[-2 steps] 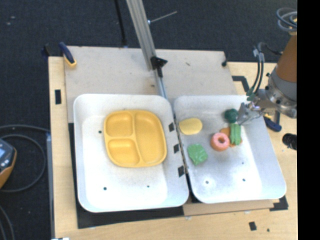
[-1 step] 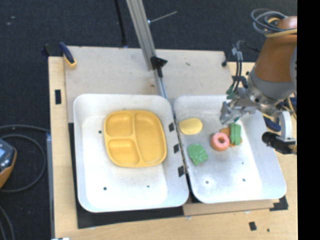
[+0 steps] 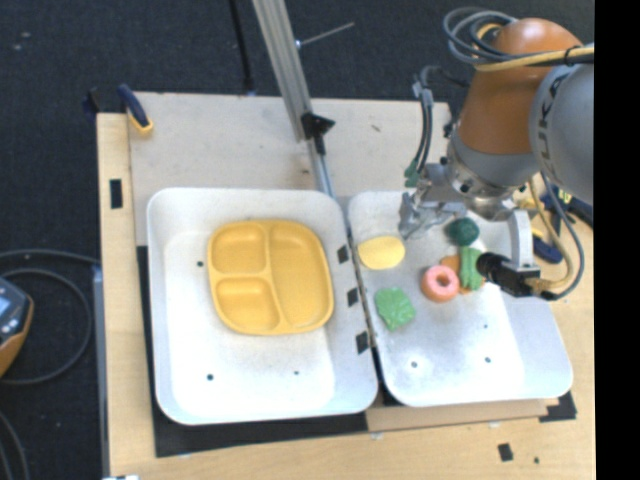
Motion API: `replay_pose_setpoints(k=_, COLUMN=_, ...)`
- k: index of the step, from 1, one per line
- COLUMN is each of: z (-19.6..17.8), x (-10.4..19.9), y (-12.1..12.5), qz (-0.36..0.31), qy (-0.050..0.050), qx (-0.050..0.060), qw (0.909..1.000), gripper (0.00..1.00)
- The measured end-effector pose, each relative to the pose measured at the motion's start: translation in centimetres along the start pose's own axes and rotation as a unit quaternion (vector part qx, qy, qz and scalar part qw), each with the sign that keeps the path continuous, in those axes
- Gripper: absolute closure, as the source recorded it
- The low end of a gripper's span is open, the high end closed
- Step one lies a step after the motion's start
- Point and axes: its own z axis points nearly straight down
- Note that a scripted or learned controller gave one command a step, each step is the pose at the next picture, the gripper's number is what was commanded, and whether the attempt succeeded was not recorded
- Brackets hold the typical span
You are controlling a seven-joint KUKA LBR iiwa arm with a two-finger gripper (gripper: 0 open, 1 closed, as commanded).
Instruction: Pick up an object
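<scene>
The hand [image 3: 425, 211] is seen at the right bin's [image 3: 520, 368] 11 o'clock edge; whether it is apart or together cannot be told. A yellow object [image 3: 381, 253] lies just at its 7 o'clock.

Even overhead light, slightly soft

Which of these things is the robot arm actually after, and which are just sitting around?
Part of the job, all in the right bin:
gripper
pale yellow round piece
pink ring
light green block
dark green ball
orange and green piece

Just lying about:
yellow divided tray in the left bin
metal pole
</scene>
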Motion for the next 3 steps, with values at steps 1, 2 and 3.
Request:
replay_pose_setpoints(k=1, z=1.2, x=4.3, y=1.8, qz=0.001, qy=0.0, qx=0.0, qw=1.0, gripper=1.0)
replay_pose_setpoints(k=2, z=1.3, x=8.2, y=3.5, qz=0.001, qy=0.0, qx=0.0, qw=1.0, gripper=1.0)
replay_pose_setpoints(k=3, z=2.3, x=13.0, y=5.6, qz=0.001, qy=0.0, qx=0.0, qw=1.0, gripper=1.0)
